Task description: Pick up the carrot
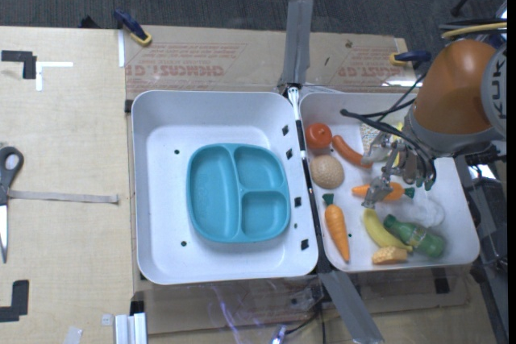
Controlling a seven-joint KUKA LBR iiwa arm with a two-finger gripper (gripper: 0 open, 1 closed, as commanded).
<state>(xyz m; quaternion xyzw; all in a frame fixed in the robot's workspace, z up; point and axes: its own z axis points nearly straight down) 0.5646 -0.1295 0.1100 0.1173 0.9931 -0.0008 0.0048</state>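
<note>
Two smooth white plastic bins (pixel 153 254) sat on a matt pale wooden bench (pixel 64 238), backed by printed brown cardboard (pixel 201 60). The turquoise divided plate (pixel 239 192) looked like matt plastic. The carrot (pixel 337 231) and banana (pixel 377 230) had a slightly glossy, moulded-plastic sheen. The arm's orange band (pixel 455 89) shone smooth; the gripper (pixel 380 188) looked metallic.

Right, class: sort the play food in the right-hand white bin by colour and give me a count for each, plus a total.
Orange or red: 5, among them the large orange carrot and the red tomato
Yellow: 1, banana
Green: 1, vegetable
Beige: 1, round piece
Total: 8
</note>
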